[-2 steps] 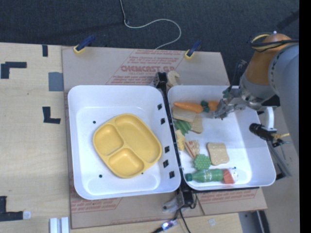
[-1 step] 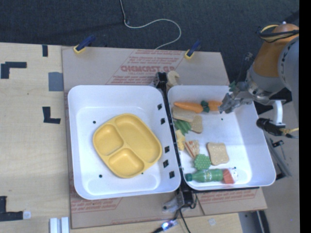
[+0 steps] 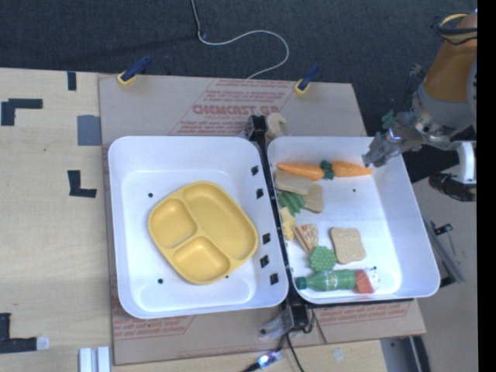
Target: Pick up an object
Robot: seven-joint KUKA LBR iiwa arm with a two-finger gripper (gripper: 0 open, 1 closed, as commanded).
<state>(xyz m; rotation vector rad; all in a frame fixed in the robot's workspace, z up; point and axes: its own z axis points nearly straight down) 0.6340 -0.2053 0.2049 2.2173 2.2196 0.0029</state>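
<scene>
A white cable (image 3: 240, 36) loops over dark carpet (image 3: 93, 18) — blue-and-yellow clamps (image 3: 133, 70) pin the cardboard sheet (image 3: 225, 107).

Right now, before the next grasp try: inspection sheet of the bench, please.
Surface: brown cardboard sheet under two shallow white bins, left bin and right bin.
Job's things: in the right bin, orange toy carrot, green toy bottle with a red cap, tan bread slice, other small toy foods.
Clutter: yellow divided plastic tray in the left bin.
Gripper: grey two-finger gripper at the right bin's far right rim, holding nothing seen.
Cables: thin white cable behind the bins.
Surroundings: dark carpet.
</scene>
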